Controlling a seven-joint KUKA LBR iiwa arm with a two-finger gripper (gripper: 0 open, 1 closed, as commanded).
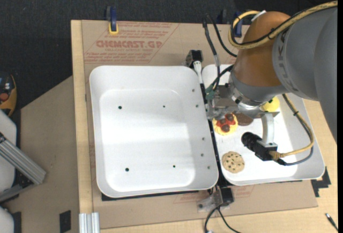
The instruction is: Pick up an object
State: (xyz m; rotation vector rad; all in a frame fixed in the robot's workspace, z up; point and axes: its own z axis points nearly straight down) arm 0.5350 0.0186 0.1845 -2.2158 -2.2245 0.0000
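While a chocolate-chip cookie [233, 162] lies at the near end of the right bin [300, 170], the gripper [228, 114] hangs just beyond it over a red-and-yellow toy [225, 124], its grip impossible to judge, beside the left bin [107, 119].

I read one marking: red lettering "CHEMCAST GP" printed on the brown protective paper [134, 39] that covers the board beneath my two bins. Smaller red print lines run above and below it; these I cannot resolve.
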